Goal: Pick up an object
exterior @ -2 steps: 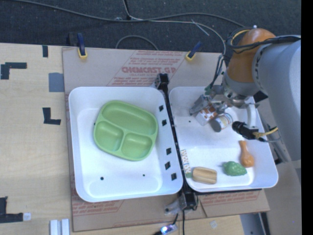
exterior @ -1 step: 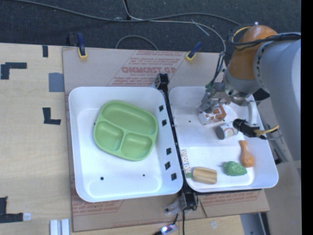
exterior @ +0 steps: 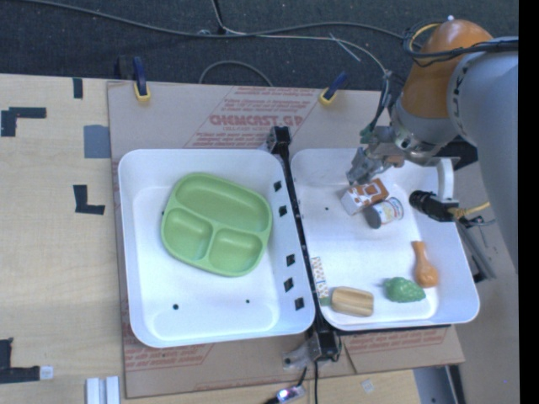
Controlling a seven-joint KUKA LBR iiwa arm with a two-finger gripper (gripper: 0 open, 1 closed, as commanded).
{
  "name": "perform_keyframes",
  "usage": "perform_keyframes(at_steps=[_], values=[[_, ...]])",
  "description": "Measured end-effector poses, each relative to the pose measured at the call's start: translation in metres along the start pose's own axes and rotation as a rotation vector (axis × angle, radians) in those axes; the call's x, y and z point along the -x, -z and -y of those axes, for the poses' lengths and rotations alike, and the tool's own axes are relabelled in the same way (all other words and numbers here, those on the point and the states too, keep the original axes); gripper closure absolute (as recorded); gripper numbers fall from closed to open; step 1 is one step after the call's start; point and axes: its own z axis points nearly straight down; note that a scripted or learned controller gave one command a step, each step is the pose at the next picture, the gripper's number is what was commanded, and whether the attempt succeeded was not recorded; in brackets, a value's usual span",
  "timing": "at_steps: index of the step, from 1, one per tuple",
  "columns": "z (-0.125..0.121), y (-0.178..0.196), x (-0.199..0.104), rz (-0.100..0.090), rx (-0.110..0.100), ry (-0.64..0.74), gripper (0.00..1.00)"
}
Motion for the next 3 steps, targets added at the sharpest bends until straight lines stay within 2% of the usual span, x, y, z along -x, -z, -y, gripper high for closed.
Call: perform_keyframes(at_steps=[2, 3], values=[[-0.007, 0.094, -0.01, 0.001, 0.002, 0.0, 1.0], [0.007, 0.092, -0.052, 0.0, -0.004, 0.002, 1.0]])
